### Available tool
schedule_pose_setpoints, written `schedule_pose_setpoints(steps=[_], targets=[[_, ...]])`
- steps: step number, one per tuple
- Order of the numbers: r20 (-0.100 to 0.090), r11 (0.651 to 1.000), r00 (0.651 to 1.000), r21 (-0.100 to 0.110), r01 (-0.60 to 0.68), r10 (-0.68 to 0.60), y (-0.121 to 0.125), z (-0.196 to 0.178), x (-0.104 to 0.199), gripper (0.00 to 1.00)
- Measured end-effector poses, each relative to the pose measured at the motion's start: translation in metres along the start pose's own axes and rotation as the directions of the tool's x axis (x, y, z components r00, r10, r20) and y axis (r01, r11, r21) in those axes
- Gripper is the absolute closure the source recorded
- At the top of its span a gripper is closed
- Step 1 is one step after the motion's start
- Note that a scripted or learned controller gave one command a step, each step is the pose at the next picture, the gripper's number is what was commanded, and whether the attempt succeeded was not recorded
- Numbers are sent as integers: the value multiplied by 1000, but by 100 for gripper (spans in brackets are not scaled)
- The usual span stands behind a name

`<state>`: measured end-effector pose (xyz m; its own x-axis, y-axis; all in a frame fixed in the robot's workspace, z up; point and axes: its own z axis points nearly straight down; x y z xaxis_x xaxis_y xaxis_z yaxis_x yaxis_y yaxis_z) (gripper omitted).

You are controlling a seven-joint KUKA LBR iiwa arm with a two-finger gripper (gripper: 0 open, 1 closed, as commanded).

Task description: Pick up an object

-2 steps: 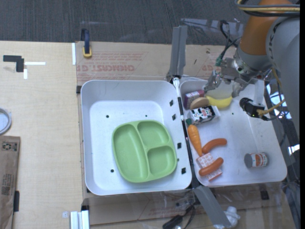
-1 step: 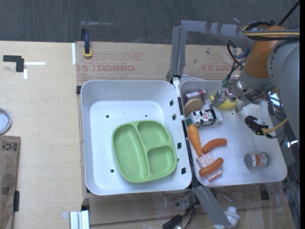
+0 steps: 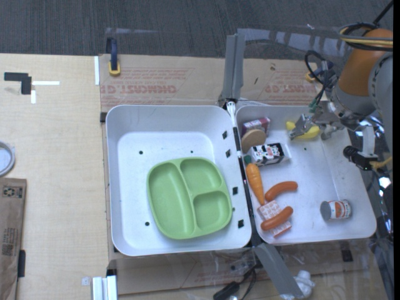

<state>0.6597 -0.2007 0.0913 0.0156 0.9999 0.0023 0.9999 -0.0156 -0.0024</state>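
The grey KUKA arm with the orange band (image 3: 365,64) comes in from 3 o'clock, bent down over the far right corner of the right-hand shallow white plastic bin (image 3: 325,230). Its two-finger gripper (image 3: 306,128) sits low around 1 o'clock in that bin, right on a small yellow banana-shaped toy (image 3: 300,130). Can't tell if it's clenched on it or just touching, too small and cluttered there.

The left white bin (image 3: 119,167) holds a smooth light green plastic divided plate with three compartments (image 3: 189,197).

The brown cardboard sheet behind the bins (image 3: 169,80) has red print reading upside down, looks like "CHEMCAST GP".

In the right bin, near the 9 o'clock wall: a glossy orange toy carrot (image 3: 254,182), two reddish-orange sausage-shaped toys (image 3: 281,189) (image 3: 276,217), a small black-and-white printed carton (image 3: 269,154), a brown round burger-like toy (image 3: 253,137), and at 5 o'clock a little tin can lying on its side with a red-and-white label (image 3: 335,210), text unreadable.
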Motion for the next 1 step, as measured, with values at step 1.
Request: schedule_pose_setpoints(steps=[1], targets=[[3, 1000, 1000, 8, 3, -3, -1, -7, -1, 100]])
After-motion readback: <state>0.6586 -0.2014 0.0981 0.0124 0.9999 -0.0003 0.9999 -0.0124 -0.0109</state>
